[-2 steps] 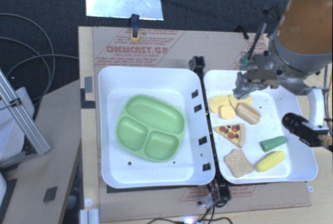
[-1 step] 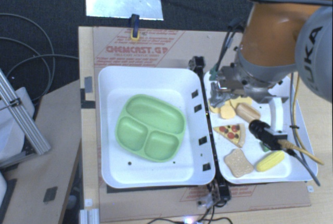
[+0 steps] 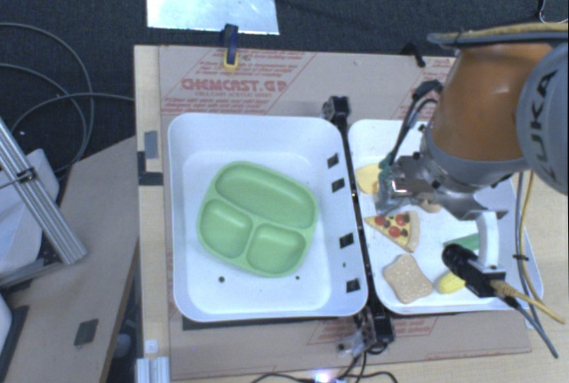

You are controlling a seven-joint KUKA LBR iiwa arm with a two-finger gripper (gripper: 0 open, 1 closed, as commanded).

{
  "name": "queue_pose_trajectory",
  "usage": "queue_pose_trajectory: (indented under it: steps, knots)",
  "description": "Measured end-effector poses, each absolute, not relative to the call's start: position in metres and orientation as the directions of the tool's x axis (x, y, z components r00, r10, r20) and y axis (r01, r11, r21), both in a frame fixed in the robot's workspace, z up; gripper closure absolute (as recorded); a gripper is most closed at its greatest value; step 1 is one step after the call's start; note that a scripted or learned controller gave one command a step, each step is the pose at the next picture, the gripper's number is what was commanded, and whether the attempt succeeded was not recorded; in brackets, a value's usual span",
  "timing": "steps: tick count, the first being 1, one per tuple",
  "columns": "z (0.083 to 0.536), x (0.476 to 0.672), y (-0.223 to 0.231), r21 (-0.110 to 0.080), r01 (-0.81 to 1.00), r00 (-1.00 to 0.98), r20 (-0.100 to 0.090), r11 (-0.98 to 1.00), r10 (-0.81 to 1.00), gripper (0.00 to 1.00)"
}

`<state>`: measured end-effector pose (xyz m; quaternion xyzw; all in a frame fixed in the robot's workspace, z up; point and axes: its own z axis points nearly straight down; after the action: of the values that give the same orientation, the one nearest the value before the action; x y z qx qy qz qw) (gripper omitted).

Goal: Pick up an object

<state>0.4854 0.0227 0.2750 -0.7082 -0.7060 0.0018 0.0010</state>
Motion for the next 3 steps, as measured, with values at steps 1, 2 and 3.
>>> queue_pose_trajectory:
  steps: [1, 2, 3]
  knots:
    - [0.182, 0.485, 0.068, -0.009, 1.0, -0.007, 0.001, 0.007, 1.0, 1.0]
    - [0.207, 0.526, -0.013, 0.006, 1.0, 0.006, -0.004, -0.006, 1.0, 1.0]
    - [0.183, 0.487, 0.025, -0.003, 1.0, -0.006, 0.002, 0.006, 1.0, 1.0]
